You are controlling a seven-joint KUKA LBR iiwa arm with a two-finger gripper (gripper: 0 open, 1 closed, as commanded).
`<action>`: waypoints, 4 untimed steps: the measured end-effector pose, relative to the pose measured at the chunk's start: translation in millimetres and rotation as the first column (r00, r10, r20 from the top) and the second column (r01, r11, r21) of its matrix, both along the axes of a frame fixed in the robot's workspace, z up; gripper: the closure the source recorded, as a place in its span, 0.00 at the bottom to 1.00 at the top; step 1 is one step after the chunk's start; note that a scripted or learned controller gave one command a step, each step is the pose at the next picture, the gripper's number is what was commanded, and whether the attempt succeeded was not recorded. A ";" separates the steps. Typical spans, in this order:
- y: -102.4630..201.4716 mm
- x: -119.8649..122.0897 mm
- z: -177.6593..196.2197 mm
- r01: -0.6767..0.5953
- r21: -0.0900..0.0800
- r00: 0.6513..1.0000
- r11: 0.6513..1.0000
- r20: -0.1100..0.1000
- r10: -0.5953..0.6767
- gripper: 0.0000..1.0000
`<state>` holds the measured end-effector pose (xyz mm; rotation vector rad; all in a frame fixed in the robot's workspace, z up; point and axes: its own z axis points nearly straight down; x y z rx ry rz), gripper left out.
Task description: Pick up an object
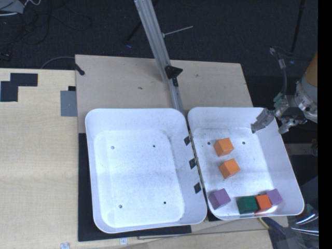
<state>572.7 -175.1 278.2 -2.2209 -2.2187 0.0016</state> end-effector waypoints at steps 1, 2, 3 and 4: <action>31.8 14.2 -104.4 -0.003 0.003 1.000 1.000 -0.008 0.003 0.00; 60.5 22.2 -189.0 -0.003 -0.001 1.000 1.000 0.001 0.003 0.00; 57.7 21.0 -177.4 0.006 0.000 1.000 1.000 -0.001 -0.006 1.00; 106.5 31.9 -83.3 -0.005 0.000 1.000 1.000 0.007 0.005 1.00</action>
